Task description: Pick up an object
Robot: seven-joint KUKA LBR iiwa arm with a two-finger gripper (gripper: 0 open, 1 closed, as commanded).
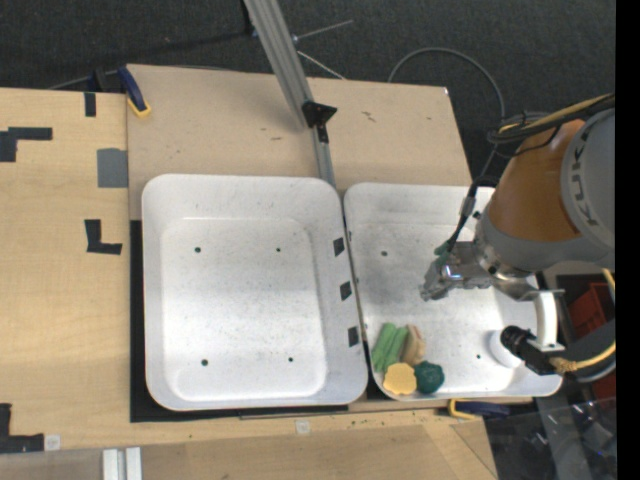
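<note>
The gripper (437, 280) hangs over the middle of the right bin (400, 213); whether it is open or closed cannot be told, and nothing shows in its grasp. The arm (545, 203) reaches in from the right, its orange band above the wrist. A green piece (388, 343), a yellow piece (400, 379) and a dark green piece (430, 376) lie clustered at the bin's near left corner, apart from the gripper.

So the arm (560, 183) comes in from the right edge of the table, with the big orange band sitting just above the wrist and grey housing behind it. It's bent down steeply, wrist pointing toward the table's middle. The hand (438, 280) hangs low, a small metal cluster at the tip, angled down and to the left. A thin black cable runs along the wrist.
</note>
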